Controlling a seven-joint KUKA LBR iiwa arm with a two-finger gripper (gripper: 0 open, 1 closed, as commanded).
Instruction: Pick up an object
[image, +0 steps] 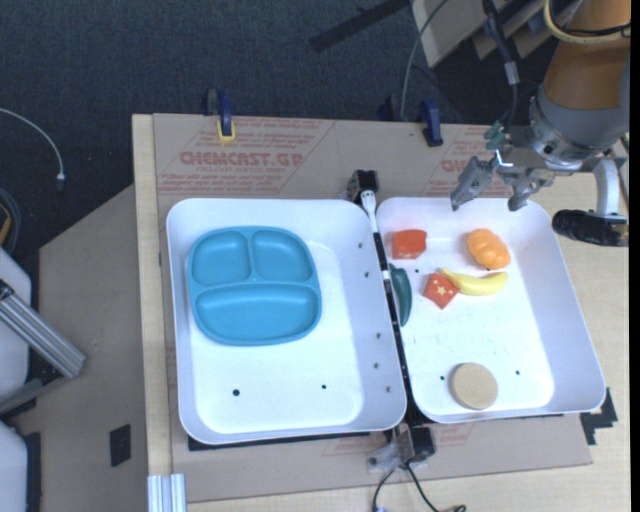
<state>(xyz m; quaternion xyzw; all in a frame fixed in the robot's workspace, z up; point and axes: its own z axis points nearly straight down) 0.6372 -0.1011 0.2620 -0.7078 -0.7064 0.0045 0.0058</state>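
Seeing the gripper (491, 190) spread wide and empty above the right bin's (570, 300) far rim, I worry the orange (487, 248) rolls into the banana (474, 282) on contact

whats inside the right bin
In the right bin: an orange block, an orange fruit, a banana, a red piece, a tan disc, a green item.
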